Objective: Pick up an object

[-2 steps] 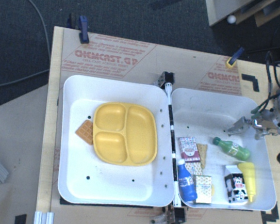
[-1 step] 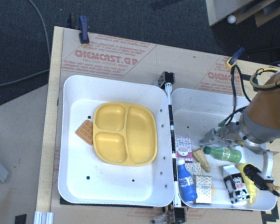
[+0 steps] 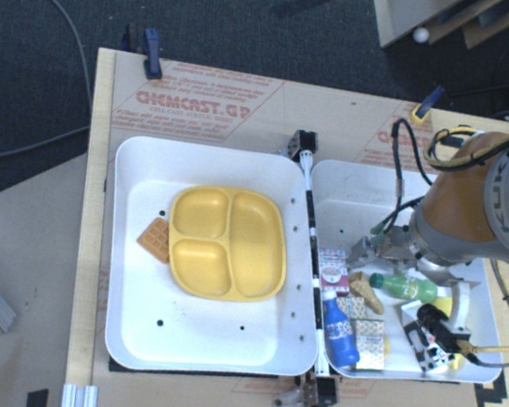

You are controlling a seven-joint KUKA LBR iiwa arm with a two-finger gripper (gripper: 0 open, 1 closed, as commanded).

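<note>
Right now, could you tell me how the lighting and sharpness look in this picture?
Camera view: even, soft light; mild glare on the white left bin; yellow divided plate fairly sharp; clutter by the blue bottle soft and hard to read; arm slightly blurred.

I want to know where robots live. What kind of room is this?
Probably a robot test lab, not a home: a robot arm reaches over two white bins on a board, and cables trail across the floor.
</note>
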